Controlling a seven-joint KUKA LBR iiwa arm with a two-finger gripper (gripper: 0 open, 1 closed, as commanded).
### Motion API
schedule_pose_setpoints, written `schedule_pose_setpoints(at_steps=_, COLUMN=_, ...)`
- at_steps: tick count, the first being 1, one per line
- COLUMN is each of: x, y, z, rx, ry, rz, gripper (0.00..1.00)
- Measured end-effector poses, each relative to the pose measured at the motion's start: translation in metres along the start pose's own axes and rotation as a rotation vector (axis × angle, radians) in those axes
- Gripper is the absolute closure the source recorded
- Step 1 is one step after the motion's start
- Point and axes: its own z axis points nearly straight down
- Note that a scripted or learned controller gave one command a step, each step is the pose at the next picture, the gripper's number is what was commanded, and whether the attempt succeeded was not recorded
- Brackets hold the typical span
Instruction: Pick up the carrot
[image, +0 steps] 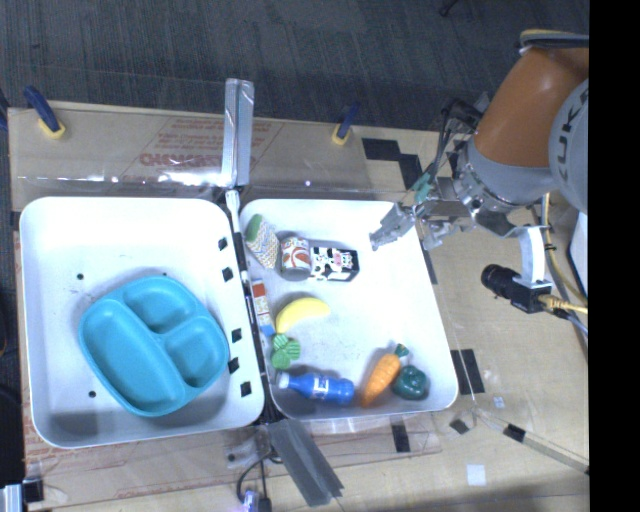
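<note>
Orange carrot (380, 374) waits at the right bin's (430, 320) near edge.
It lies between a blue bottle (317, 387) and a green toy (410, 382), leaving little room. Beyond, the pincer (395, 227) hovers over the far corner, carrying nothing; its opening I cannot tell.

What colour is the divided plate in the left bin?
Light blue plate, seen in the camera view.
</note>
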Motion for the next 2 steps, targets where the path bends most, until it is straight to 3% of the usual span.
schedule_pose_setpoints(at_steps=1, x=-0.042, y=-0.083, z=-0.035, rx=-0.002, ry=0.000, rz=-0.068, gripper=0.00)
schedule_pose_setpoints(at_steps=2, x=-0.041, y=-0.091, z=0.112, rx=-0.002, ry=-0.001, rz=-0.214, gripper=0.00)
